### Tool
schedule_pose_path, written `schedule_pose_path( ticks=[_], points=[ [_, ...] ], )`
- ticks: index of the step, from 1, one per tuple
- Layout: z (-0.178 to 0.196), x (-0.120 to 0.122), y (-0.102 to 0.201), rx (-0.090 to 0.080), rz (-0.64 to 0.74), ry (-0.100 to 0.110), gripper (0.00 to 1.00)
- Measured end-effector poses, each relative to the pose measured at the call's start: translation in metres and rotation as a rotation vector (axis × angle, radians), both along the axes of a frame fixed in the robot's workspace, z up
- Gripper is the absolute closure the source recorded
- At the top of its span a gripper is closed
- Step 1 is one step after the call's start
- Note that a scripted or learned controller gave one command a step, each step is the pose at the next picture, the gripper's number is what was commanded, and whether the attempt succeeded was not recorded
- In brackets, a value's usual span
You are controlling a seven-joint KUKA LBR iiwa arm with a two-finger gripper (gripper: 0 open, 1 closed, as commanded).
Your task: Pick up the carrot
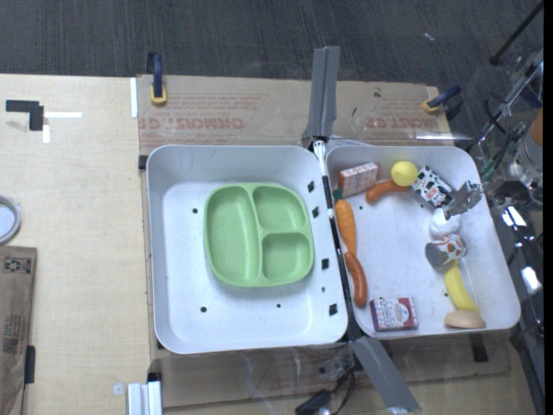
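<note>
Camera view: two shallow white bins side by side on light wood counter (78, 232). Left bin (173, 318) held a pale green three-compartment plastic plate (259, 233).

Right bin (406, 266) was crowded. Task's thing, the slim orange tapered carrot (346, 222), lay lengthwise hard against the bin's left wall, just below a small red-and-white box (358, 178). A reddish-orange sausage-shaped piece (355, 277) lay end-to-end w/ it, touching or nearly so. Second red box (393, 313) near bottom.

Metal jaws (467, 197) sat at the bin's right side, well apart from carrot, near a black-and-white cow-patterned toy (429, 186). Too small/blurred to tell their opening; nothing seen in them.

Risks, as judged:
- wall leaves little room for a finger on carrot's left side, so it may slip out
- similar-coloured sausage piece could get grabbed instead
- a low traverse could knock the toy and the yellow banana (459, 288)
</note>
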State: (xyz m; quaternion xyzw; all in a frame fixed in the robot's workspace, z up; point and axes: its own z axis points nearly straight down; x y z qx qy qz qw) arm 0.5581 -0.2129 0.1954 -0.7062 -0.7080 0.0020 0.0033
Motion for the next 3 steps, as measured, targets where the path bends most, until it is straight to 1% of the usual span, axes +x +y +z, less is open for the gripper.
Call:
schedule_pose_path(
  ticks=[1, 2, 3],
  points=[
    [-0.106, 0.06, 0.077, -0.002, -0.091, -0.004, 0.0],
    [-0.101, 0.06, 0.077, -0.003, -0.085, 0.001, 1.0],
    [0.005, 0.0, 0.112, -0.006, -0.422, 0.0, 1.0]
  ],
)
